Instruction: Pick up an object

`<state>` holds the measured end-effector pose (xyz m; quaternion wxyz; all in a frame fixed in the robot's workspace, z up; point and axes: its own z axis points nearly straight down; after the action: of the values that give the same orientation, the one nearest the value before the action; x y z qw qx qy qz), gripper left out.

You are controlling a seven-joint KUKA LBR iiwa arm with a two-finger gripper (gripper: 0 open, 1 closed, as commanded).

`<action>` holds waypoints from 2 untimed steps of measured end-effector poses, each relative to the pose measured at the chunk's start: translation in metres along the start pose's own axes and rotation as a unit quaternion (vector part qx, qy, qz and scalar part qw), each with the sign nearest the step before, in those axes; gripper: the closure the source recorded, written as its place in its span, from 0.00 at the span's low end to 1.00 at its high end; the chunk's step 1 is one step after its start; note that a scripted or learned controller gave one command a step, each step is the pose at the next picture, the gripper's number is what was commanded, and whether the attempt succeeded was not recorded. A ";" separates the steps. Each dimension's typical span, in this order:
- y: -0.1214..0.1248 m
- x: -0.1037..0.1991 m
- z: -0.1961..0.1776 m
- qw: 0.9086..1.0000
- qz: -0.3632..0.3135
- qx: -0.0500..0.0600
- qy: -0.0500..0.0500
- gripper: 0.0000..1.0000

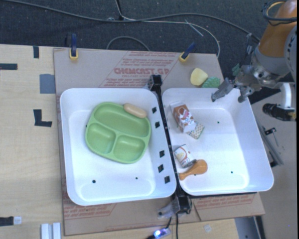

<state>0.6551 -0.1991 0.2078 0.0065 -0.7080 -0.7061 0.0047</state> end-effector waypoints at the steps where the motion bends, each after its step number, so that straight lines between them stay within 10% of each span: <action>1: 0.003 0.001 -0.010 1.000 -0.002 -0.007 -0.002 0.00; 2: 0.001 0.003 0.055 1.000 -0.002 -0.005 -0.002 0.00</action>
<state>0.6556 -0.1964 0.1533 0.0021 -0.7066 -0.7076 0.0024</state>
